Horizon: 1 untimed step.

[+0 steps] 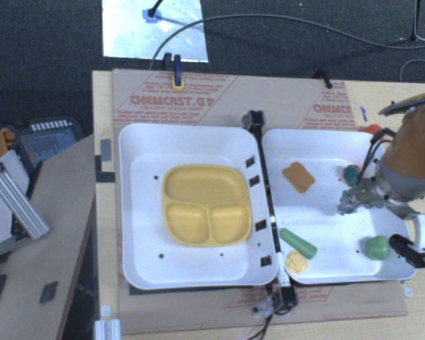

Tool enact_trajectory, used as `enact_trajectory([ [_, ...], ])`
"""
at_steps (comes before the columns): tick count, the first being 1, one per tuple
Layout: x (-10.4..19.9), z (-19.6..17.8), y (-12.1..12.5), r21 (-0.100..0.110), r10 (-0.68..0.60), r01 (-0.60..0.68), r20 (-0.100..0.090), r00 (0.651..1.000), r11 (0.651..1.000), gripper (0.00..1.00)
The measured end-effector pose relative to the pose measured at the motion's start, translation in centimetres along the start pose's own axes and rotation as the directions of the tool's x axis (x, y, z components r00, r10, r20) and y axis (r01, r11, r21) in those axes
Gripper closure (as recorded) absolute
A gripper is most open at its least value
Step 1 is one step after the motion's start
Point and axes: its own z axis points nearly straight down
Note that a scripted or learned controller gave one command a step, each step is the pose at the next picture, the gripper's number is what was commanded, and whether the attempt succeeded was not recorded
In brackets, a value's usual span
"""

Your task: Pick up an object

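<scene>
Two white bins sit side by side on the table. The left bin holds a yellow divided tray at its centre. In the right bin, a tan flat piece lies toward the upper left, a green cylinder and a small yellow piece lie at the lower left, and a green round object sits at the lower right. The gripper hangs over the bin's middle right, near a small teal object; whether it is open or closed cannot be told.
</scene>
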Motion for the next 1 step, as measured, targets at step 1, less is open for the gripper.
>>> enact_trajectory([
  [1, -0.94, -4.77, -0.04, -0.001, 0.002, -0.002, 0.000, 1.000, 1.000, 1.00],
])
